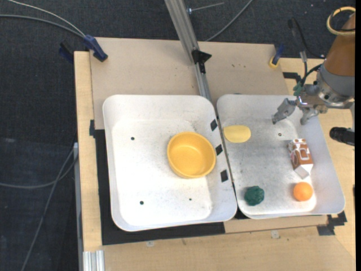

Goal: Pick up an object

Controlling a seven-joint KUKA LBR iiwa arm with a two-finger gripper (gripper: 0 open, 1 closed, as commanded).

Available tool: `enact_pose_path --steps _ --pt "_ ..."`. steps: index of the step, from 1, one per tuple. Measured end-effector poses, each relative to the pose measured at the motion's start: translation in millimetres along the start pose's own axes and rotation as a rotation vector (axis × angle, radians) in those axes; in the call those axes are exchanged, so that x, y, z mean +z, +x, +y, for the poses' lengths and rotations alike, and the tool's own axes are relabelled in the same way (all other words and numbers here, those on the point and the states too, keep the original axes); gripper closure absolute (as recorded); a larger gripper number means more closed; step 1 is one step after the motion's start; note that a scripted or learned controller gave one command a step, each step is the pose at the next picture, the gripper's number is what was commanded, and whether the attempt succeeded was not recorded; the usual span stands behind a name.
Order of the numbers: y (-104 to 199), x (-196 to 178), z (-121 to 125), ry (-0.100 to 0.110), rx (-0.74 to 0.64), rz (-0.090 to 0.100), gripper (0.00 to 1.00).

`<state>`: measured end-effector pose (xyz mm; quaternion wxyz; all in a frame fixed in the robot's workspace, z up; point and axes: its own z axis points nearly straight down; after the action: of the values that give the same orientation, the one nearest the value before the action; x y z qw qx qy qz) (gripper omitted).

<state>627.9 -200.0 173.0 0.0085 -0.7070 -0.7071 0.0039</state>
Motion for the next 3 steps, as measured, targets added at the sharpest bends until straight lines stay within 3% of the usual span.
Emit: enact_pose_path --steps 1,2,3 --pt "2 56 9 0.000 -0.003 0.000 0.00" --pt "4 79 9 -0.004 -0.003 -0.001 0.00" --pt "4 64 11 -0.011 -0.004 -0.003 1.00"
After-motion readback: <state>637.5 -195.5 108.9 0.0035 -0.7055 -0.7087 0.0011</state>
